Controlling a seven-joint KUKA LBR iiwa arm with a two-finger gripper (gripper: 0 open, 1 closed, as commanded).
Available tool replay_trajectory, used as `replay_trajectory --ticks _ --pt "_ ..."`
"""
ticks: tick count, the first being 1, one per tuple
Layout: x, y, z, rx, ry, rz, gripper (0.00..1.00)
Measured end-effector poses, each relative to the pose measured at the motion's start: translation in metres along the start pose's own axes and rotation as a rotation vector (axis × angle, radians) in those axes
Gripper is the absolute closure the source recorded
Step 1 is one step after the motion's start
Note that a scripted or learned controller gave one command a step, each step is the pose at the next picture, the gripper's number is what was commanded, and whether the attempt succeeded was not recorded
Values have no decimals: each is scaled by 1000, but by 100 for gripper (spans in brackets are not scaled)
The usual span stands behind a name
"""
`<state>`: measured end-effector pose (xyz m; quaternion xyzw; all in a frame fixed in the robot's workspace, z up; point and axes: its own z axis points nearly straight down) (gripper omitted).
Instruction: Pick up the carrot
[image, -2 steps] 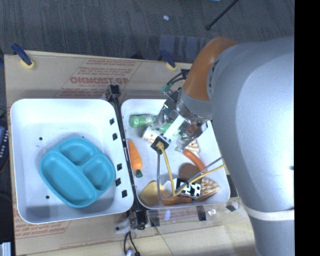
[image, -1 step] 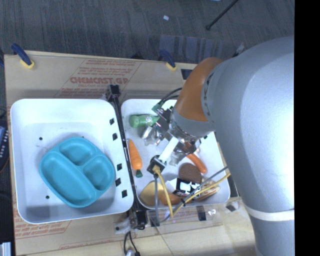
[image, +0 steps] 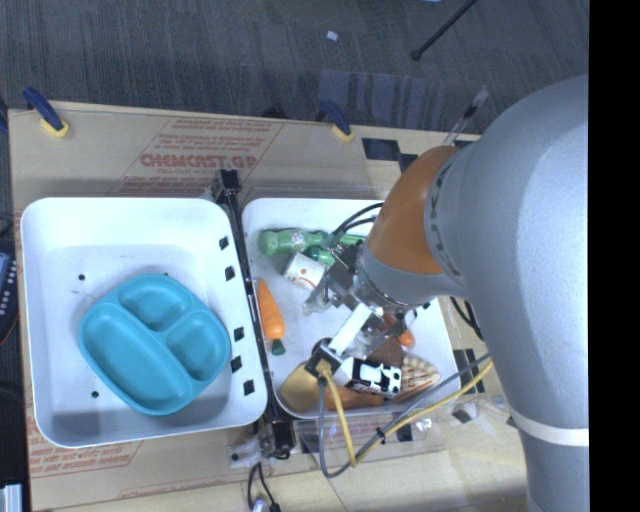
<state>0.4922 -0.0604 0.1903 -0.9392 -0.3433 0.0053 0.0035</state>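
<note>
**Q:** Where is the carrot?

**A:** The carrot (image: 270, 312) lies flat on the floor of the right bin (image: 300, 208), close along that bin's left wall. Its long axis runs roughly parallel to the wall. The pointed orange end faces the far side of the bench and the small green stub faces the near side. Nothing rests on it.

**Q:** How does it stand relative to the gripper?

**A:** The gripper (image: 330, 292) hangs over the middle of the same bin, just to the right of the carrot and apart from it. A strip of bare white floor shows between the two. The carrot is not held. Whether the gripper is wide or narrow cannot be told, since the wrist and its fittings hide the tip.

**Q:** What else lies near?

**A:** A green bottle (image: 290, 241) lies on its side toward the bin's far wall, beyond the carrot's tip. A short white cylinder (image: 300, 268) lies just below the bottle, between the carrot's tip and the gripper. At the near wall a brown rounded object (image: 298, 390) lies beside a black-and-white patterned block (image: 376, 378).

**Q:** And farther out?

**A:** The arm (image: 520, 250) enters from the right, covering the right bin's right side. The left bin (image: 100, 225) holds a blue divided plate (image: 155, 342).
</note>
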Motion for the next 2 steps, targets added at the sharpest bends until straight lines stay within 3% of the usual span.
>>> replay_trajectory --ticks 1,2 --pt "24 -24 0 0 1 -47 0" --pt "91 68 -2 -3 4 -39 0"
